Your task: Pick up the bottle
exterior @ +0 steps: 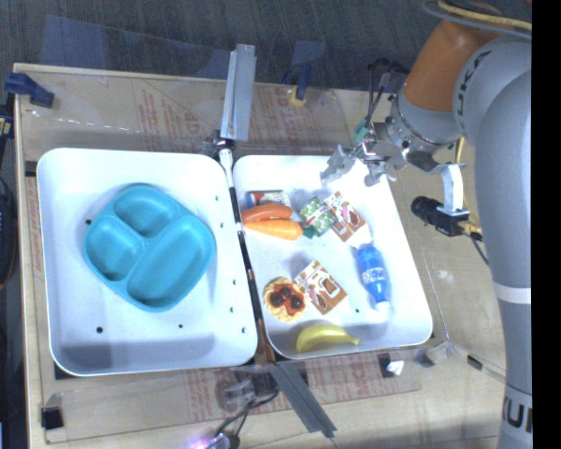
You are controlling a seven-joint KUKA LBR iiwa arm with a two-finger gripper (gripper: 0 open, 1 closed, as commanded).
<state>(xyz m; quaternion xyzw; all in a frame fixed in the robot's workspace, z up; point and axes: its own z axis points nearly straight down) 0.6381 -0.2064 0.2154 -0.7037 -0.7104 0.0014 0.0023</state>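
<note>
- One fixed camera above the desk [122, 110] looks down at a slant, taking in both bins [65, 344] whole.
- The arm [491, 157] enters from the right.

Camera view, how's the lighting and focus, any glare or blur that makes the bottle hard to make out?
In the camera view, light is even and bright; the white bins look slightly washed out, with soft shadows along their walls. The blue bottle stands out clearly, with a small highlight on its label. The gripper is a little soft and cluttered, and the bench's plastic cover shows faint sheen.
</note>
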